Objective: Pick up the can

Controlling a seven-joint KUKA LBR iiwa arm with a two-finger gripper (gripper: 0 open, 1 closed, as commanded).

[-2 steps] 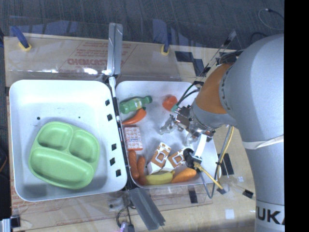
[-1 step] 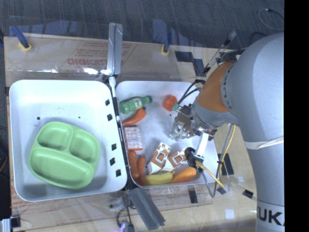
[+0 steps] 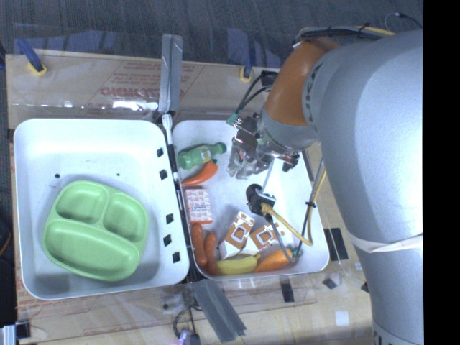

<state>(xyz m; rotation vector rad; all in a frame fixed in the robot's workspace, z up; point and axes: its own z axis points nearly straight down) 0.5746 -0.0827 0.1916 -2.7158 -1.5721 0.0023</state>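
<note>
I see the arm [image 3: 345, 106] reaching in from the right, and the gripper [image 3: 246, 165] hangs over the upper middle of the right bin [image 3: 224, 192]. I cannot tell whether the gripper is spread or pressed together, since it is too small and cluttered at this slant, and I see nothing held in it. As best I can make out, the can [image 3: 199, 205] is the red-and-white labelled thing lying near the right bin's left wall. It sits below and to the left of the gripper and apart from it, though the label is blurred and I am not certain of it. Above the can a green bottle [image 3: 201, 154] lies on its side near the top left corner, with an orange pepper-like piece [image 3: 200, 174] just beneath it. Below the can 2 orange-red sticks [image 3: 202, 244] lie side by side against the left wall. A banana [image 3: 237, 265] lies along the bottom edge, a box with an orange and white pattern [image 3: 251, 233] sits just above it, and an orange piece [image 3: 273, 259] is beside the banana on the right. The left bin [image 3: 29, 192] holds 1 green plate [image 3: 95, 228] with 3 compartments, sitting low and to the left.
</note>
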